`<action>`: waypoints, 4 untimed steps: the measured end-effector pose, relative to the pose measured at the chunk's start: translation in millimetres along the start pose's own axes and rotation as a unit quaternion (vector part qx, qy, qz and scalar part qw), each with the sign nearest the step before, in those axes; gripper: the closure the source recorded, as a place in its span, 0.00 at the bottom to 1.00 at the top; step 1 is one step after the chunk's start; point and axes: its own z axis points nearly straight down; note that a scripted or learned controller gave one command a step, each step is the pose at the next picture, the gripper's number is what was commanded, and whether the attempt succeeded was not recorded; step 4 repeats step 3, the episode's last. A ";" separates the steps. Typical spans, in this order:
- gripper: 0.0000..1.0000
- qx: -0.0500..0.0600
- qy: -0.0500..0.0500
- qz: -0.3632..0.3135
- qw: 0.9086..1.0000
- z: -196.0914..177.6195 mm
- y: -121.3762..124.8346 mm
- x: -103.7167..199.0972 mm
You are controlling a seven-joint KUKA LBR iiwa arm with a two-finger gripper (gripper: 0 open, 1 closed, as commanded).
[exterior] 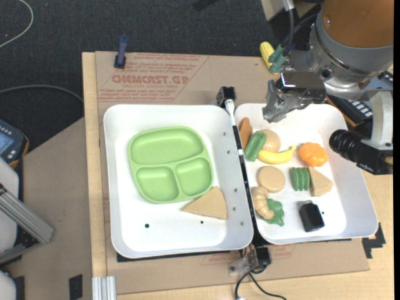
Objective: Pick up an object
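We see the grey two-finger gripper [275, 108] hanging over the far end of the right white bin [359, 186], its fingers apart and holding nothing. Just below it lie a tan round bun [269, 136] and a yellow plastic banana [275, 156] — both partly overlapped by a green pepper [254, 145]. The arm's upper body is cut off at the frame's top.

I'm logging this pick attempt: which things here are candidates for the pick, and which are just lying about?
Candidates, in the right bin under the gripper:
banana
orange
round cookie
black block
green pepper

In the left bin, away from the gripper:
green divided tray
tan wedge

Just lying about:
blue clip
cardboard sheet
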 end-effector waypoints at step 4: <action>1.00 0.004 -0.001 0.000 1.000 40.7 -0.1 7.5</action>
